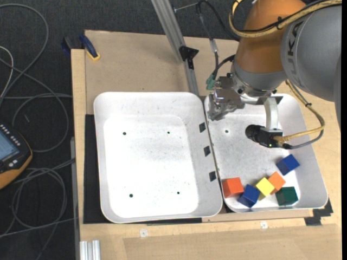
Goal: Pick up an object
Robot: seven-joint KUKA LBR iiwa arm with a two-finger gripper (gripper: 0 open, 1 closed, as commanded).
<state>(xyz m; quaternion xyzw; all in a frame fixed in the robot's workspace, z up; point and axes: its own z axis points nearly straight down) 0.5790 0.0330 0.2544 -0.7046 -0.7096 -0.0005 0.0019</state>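
The wooden bench (157, 53) carries two shallow white bins side by side, with dark carpet and loose cables around it. The left bin (108, 107) has a speckled floor and small dark dots. The right bin (309, 140) holds all the blocks.

The grey arm with its orange band (268, 31) leans in from three o'clock, and the gripper (219, 110) hangs over the upper left corner of the right bin, close to the wall shared by the bins. Whether it is open or closed cannot be told from this angle, and nothing is seen gripped in it.

The blocks lie in a cluster well apart from the gripper, at about five o'clock from it, along the bin's near edge. The orange-red block (233, 186) is the nearest to it. Next come a blue block (250, 195), a yellow block (264, 186), an orange block (277, 181) and a green block (287, 196), packed closely. A second blue block (289, 163) sits a little apart at the cluster's one o'clock.

No writing is legible anywhere. A handheld pendant (12, 153) lies on the carpet at nine o'clock.
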